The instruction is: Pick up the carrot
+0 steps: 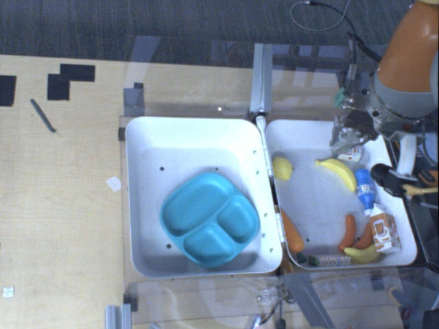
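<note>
Pale wooden bench (62,204), dark carpet floor (137,12)

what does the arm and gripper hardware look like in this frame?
The arm comes in from the right: a rounded orange band above a grey wrist section. Below it the gripper is a pale metallic assembly, too blurred to make out finger detail. A small teal part sits on the wrist's left side, and a thin dark cable loops across the floor behind it.

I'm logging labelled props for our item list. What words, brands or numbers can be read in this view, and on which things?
None can be read.
Small box in the right bin: printed face, too blurred to read.
Blue bottle: white label, too small to read.
Carrot, bananas, blue divided plate: no text visible.
</note>
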`<state>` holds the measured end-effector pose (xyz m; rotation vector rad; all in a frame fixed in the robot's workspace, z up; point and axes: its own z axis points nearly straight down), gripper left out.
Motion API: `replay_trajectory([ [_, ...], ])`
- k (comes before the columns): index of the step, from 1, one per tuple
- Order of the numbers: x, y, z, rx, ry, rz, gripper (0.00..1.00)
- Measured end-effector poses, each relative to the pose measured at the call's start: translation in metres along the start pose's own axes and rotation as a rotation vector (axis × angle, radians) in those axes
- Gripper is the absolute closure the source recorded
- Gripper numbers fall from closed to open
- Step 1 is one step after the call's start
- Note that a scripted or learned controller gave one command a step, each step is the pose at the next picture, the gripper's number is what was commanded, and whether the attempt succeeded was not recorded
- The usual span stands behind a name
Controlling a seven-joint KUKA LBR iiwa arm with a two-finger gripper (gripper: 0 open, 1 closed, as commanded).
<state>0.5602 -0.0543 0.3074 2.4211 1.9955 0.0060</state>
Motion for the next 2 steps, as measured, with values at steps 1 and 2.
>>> replay_trajectory([
  [1,0.027,0.048,-0.035,0.002,-0.002,0.397,1.00],
  [2,-0.033,0.085,0.042,0.004,-0.003,0.640,1.00],
])
